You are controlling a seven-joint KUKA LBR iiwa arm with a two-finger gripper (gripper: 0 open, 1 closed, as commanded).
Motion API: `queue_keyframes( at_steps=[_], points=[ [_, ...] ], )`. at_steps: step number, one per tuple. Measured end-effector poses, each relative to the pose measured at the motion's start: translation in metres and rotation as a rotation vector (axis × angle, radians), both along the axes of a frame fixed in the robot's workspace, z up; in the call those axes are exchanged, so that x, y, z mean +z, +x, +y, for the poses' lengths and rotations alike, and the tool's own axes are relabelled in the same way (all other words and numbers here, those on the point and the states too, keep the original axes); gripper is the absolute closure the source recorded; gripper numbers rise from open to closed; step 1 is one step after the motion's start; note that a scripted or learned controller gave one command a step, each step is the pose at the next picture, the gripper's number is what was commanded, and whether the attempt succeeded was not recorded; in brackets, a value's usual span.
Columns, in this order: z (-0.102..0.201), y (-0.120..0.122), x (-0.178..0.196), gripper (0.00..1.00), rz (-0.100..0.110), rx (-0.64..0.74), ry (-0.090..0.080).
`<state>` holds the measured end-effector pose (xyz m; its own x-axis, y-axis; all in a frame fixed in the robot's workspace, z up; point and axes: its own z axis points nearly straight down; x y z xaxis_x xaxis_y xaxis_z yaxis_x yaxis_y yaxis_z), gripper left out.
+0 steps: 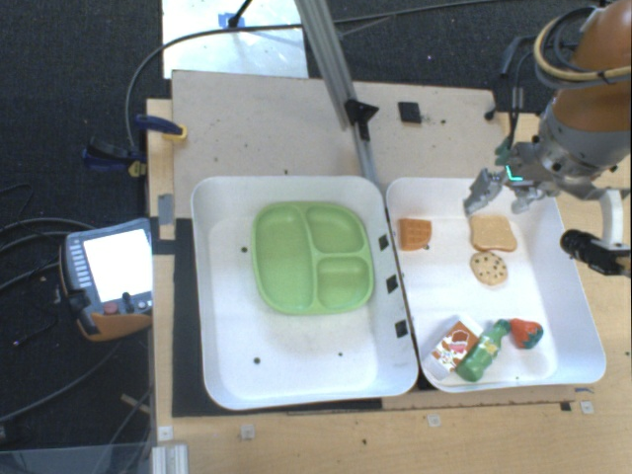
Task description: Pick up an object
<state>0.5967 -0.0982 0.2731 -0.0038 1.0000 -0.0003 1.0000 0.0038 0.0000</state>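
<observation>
A: Left to right: green divided plate alone in the left bin. Right bin has an orange cracker, toast slice, cookie, snack packet, green bottle, strawberry.

B: Gripper?

A: Over the right bin's far edge. Toast is the nearest target, just toward the camera from it, lying flat. Cookie sits right behind that.

B: Fingers?

A: Spread apart, gripping nothing, touching nothing.
</observation>
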Motion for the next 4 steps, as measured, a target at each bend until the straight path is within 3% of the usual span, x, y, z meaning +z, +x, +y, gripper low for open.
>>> queue_keyframes(
  at_steps=[1,4],
  points=[
    [0.0,0.0,0.001,0.0,-0.002,0.0,0.0],
    [-0.01,0.01,-0.173,0.0,0.003,-0.003,0.0]
  ],
)
